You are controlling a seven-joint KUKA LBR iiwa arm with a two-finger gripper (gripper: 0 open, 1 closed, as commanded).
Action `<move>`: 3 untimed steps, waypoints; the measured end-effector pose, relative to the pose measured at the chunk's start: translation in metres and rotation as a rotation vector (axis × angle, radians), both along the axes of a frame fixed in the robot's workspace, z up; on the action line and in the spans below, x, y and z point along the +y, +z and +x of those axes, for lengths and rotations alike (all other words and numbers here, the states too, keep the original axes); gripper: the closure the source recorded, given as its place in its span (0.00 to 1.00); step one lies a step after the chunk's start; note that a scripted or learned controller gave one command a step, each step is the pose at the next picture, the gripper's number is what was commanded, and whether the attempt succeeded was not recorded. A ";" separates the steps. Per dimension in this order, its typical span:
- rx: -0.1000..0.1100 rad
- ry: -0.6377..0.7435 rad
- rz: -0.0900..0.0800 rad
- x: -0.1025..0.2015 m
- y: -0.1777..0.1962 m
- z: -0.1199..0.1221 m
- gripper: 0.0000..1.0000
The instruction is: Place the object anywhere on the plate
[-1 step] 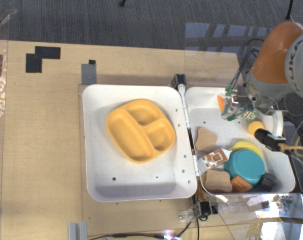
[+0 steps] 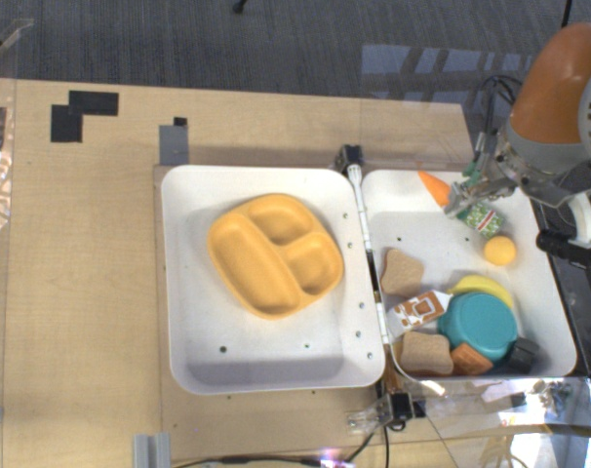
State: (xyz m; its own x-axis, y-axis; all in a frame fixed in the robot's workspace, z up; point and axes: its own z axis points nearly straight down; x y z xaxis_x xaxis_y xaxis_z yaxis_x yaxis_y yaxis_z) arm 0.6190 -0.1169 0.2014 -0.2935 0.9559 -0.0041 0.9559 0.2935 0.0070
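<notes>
A yellow plate (image 2: 274,253) with three compartments lies in the left bin (image 2: 193,359), with nothing on it. My gripper (image 2: 474,191) hangs over the back of the right bin (image 2: 557,312), far from the plate. It is right beside an orange carrot-shaped piece (image 2: 433,186) and just above a small green, red and white packet (image 2: 484,219). Nothing shows clearly in its grasp.
The right bin also holds a yellow ball (image 2: 499,251), two brown bread-like pieces (image 2: 402,272) (image 2: 426,353), a brown and white carton (image 2: 419,309), a teal round lid (image 2: 481,325) over a yellow piece (image 2: 483,286), and small orange (image 2: 470,360) and black (image 2: 523,354) items.
</notes>
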 end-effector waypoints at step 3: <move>0.015 0.441 -0.003 -0.051 0.013 0.050 1.00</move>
